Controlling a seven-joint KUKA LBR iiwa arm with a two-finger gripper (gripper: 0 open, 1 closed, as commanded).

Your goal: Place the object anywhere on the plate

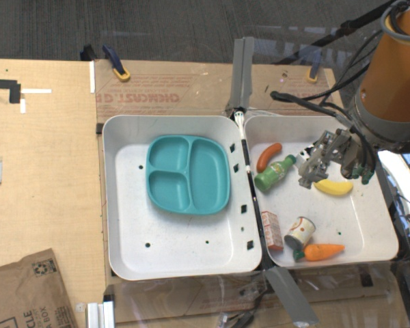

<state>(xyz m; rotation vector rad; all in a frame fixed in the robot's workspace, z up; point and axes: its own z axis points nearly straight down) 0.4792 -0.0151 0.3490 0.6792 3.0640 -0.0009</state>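
Carrot [323, 251] and small can [301, 231] lie at the right bin's [369, 238] near edge.
Hand [314, 173] hovers just left of the banana [333, 187], which lies lengthwise left to right; whether it is clenched or released cannot be told. Teal plate [188, 174] sits in the left bin [123, 203].

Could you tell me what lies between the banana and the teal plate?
In the camera view, the green bottle and the red sausage lie between the banana and the plate, then the bins' shared wall.
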